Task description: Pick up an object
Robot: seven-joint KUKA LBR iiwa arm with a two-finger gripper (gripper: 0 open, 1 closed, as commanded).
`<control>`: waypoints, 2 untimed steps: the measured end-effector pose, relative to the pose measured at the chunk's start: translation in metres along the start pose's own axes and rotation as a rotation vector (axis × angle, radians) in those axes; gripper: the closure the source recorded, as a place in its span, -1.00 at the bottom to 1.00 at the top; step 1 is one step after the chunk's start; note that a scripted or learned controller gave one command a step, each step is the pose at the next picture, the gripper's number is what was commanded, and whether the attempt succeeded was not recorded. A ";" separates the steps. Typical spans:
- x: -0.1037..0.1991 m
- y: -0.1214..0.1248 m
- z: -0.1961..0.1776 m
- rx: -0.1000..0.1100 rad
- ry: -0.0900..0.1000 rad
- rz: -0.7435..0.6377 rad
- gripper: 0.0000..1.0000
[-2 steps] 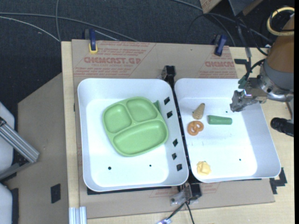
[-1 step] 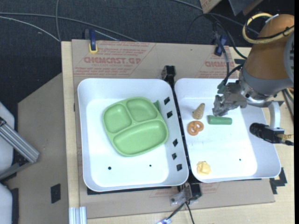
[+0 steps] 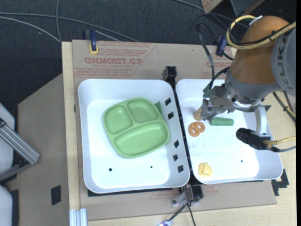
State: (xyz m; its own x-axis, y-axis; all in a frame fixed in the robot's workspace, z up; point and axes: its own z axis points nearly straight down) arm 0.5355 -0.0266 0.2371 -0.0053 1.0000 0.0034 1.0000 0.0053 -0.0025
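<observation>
In the camera view, two shallow white bins are seen side by side on a bench covered with brown cardboard. The left bin is occupied by a green divided plate, which lies flat near the bin's middle, with its three compartments facing up.

The right bin is reached into by the grey arm from the right, with its orange band seen above the wrist. The gripper is lowered over the upper left part of this bin. Whether it is spread or pressed together cannot be told, since its tip is hidden under the wrist body.

A small brown pretzel is seen lying on the bin floor just below the gripper, near the bin's left wall. A green stick-shaped piece lies just right of the pretzel, partly under the wrist. A small pale yellow lump rests near the bin's lower edge, well apart from the other two. A black cylinder with a cable is seen hanging over the bin's right part.

Nothing is seen held between the fingers.
</observation>
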 end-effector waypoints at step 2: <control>0.115 -0.021 -0.004 0.001 0.000 -0.002 1.00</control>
